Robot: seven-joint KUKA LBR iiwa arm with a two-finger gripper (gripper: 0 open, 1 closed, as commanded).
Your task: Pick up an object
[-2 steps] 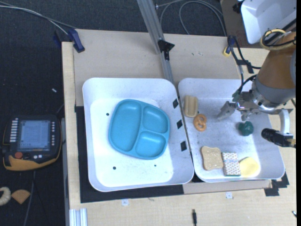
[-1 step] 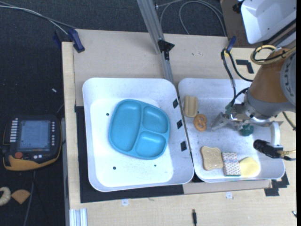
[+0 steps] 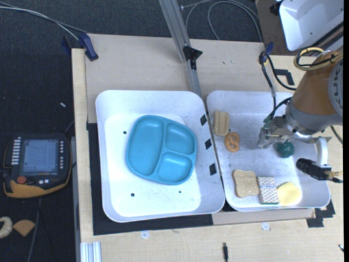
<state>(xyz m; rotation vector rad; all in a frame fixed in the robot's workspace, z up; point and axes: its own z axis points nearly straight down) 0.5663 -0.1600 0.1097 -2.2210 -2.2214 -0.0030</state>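
view from above of a wooden bench (image 3: 136, 59) bearing two shallow white bins side by side. the left bin (image 3: 109, 146) carries a blue divided plate (image 3: 161, 149) with three compartments, lying flat near the bin's centre. the right bin (image 3: 245, 105) carries the loose objects: a tan bread-like piece (image 3: 221, 123) against its left wall towards the far edge; a small orange-brown pretzel-shaped item (image 3: 232, 142) just beside and nearer than that piece; a slice of toast (image 3: 246, 183) along the near edge; a small checkered block (image 3: 267, 190) touching the toast's right side; a round yellow object (image 3: 289, 193) just right of the block, in the near right corner. a dark green rounded object (image 3: 284, 148) lies near the bin's right side, at the tip of the gripper (image 3: 271, 135). the grey arm with its orange band (image 3: 316, 89) reaches in over the right edge of this bin, gripper lowered close to the bin floor. whether the fingers are spread or closed cannot be told, nor whether they touch the green object. a handheld control pendant (image 3: 37, 162) lies on the dark floor left of the bench.
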